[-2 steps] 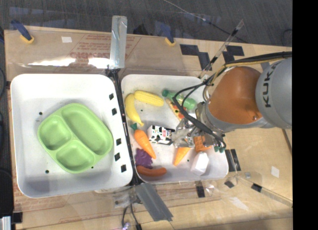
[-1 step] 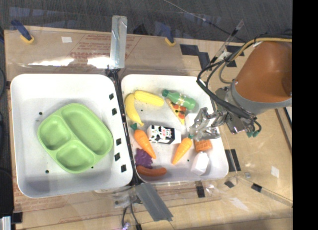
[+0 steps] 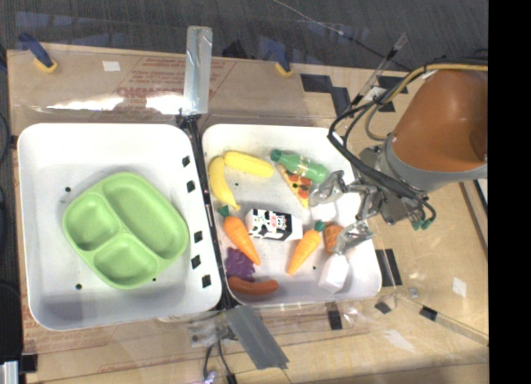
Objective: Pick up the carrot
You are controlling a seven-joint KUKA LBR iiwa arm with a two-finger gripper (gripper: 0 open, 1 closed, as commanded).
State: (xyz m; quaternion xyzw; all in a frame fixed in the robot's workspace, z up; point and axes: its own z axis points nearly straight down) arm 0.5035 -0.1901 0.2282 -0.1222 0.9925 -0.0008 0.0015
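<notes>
Orange carrot [image 3: 304, 250] lies beside gripper [image 3: 344, 212] (R bin [image 3: 249, 135]), w/ 2 bananas [image 3: 222, 182].

one fixed camera looks down at a slant from above the counter [image 3: 415, 324], taking in both bins fully.

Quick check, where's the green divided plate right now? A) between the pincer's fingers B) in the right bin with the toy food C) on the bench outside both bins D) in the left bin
D: the green three-compartment plastic plate lies flat in the left shallow white bin, while the orange toy carrots and other toy food sit in the right shallow white bin, near the pincer.
</notes>
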